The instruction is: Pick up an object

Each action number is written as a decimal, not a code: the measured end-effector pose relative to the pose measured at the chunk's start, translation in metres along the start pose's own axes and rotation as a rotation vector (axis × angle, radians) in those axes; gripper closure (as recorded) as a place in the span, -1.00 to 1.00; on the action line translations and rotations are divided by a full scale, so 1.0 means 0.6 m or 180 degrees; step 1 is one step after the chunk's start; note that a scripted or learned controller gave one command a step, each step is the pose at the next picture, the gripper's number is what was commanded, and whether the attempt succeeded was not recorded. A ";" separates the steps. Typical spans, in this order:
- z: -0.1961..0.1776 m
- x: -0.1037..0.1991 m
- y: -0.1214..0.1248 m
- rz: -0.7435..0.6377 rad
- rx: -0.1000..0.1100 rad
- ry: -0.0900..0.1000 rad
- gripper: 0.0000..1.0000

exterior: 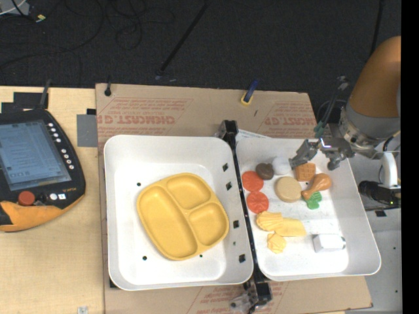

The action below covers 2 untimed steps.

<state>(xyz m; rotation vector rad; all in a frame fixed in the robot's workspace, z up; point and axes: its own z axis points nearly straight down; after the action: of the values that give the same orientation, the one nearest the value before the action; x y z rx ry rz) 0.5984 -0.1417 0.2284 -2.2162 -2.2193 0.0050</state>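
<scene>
- The object to be picked is lying among a cluster of toy foods in the right bin (pixel 357 257); the likeliest candidate, by nearness, is the small orange block (pixel 305 172), sitting just below the gripper (pixel 319 153).
- The gripper is hovering over the bin's upper part, its dark fingers (pixel 303 154) spreading wide apart, and nothing is showing between them.
- The arm (pixel 376 90) is reaching in from the right, with its orange band above the wrist.
- Beside the block, a carrot-like piece (pixel 317 186) with a green end is lying at a slant, touching or nearly touching a round tan disc (pixel 287 189).
- Farther left, two red slices (pixel 253 180) and a dark brown lump (pixel 264 171) are resting near the divider; below them, yellow pieces (pixel 280 224) and a white block (pixel 327 243) are sitting apart.
- The left bin (pixel 124 156) is bearing a yellow compartment plate (pixel 182 214).
- As for progress, I judge the task to be at its early stage: no grasp is made, every item is resting on the bin floor, and the descent, closing and lift are all remaining.
</scene>
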 end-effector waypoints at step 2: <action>0.170 0.023 0.003 0.0003 0.0001 0.0003 -1.00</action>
<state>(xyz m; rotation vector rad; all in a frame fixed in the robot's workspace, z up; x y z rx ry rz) 0.5995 -0.1277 0.1265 -2.2166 -2.2176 0.0043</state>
